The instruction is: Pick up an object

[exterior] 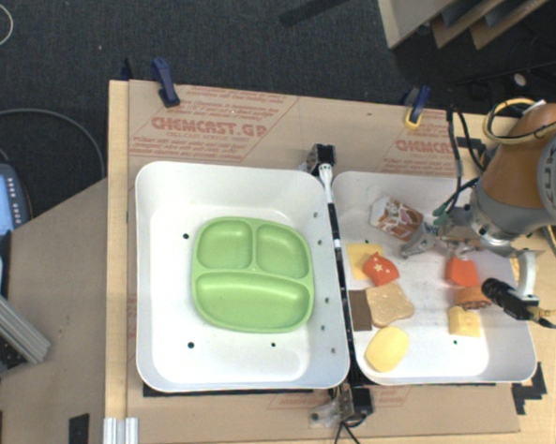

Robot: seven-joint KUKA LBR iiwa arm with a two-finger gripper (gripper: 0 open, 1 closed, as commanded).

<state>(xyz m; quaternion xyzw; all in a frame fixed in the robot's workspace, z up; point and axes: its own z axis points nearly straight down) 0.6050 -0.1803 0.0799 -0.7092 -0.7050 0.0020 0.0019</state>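
The tool [439, 234] sits low in the right bin [509, 367], fingers spread apart, gripping nothing, near a red block [462, 272]. Toast [389, 305] and a lemon [387, 349] lie toward the bin's near wall. The left bin [154, 256] holds a green tray [253, 275]. Cardboard [265, 122] covers the bench.

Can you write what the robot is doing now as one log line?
step: reaching | end effector: over right bin, near orange block | held: nothing seen | green plate: left bin

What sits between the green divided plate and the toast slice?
In the camera view, between the green plate and toast slice lie the bins' adjoining rims and a brown bar.
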